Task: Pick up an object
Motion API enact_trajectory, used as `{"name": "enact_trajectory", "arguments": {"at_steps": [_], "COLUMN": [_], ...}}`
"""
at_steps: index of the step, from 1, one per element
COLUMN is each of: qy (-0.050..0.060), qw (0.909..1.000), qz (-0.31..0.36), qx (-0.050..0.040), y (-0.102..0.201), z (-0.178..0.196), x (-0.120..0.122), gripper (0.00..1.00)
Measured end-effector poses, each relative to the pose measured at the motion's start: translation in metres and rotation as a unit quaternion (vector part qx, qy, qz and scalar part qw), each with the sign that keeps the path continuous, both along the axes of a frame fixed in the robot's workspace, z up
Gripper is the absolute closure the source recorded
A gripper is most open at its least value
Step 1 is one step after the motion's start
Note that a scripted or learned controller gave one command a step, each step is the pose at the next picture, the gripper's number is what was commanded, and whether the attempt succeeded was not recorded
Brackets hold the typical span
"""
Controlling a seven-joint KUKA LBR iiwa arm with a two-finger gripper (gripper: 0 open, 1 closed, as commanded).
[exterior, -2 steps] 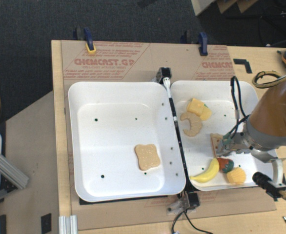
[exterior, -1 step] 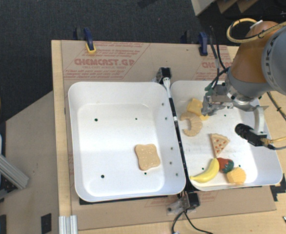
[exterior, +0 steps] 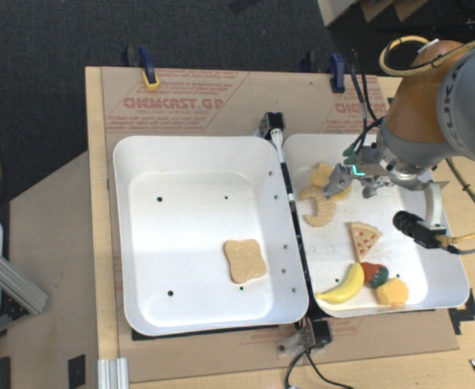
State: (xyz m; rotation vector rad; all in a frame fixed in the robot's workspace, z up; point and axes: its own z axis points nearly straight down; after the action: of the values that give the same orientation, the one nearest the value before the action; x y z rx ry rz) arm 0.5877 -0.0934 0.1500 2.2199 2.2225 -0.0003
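Camera view: your jaws (exterior: 353,181) hang over the right bin (exterior: 452,294), spread narrow, holding nothing — yellow cheese wedge (exterior: 323,174) sits just left, touching the near finger.

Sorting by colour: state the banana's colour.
Yellow; the banana shows best in the camera view.

One fixed overhead camera looks slantwise down on both bins (exterior: 132,217).

Dark carpet (exterior: 51,23) all round. Brown board (exterior: 213,96) with red lettering on a pale bench (exterior: 83,241), held by blue clamps (exterior: 147,63) at the far edge. Metal rail (exterior: 10,278) at left.
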Motion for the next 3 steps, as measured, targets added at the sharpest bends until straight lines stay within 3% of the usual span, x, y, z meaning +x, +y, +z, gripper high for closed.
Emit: {"name": "enact_trajectory", "arguments": {"at_steps": [1, 2, 3], "qy": [-0.003, -0.005, -0.006], "qw": [1.0000, 1.0000, 1.0000], "qz": [-0.002, 0.000, 0.001], "qx": [0.0014, -0.0008, -0.0013], "y": [-0.007, 0.001, -0.019], "z": [-0.064, -0.061, -0.062], "x": [-0.029, -0.002, 0.047], "gripper": [0.00, 0.00, 0.00]}}
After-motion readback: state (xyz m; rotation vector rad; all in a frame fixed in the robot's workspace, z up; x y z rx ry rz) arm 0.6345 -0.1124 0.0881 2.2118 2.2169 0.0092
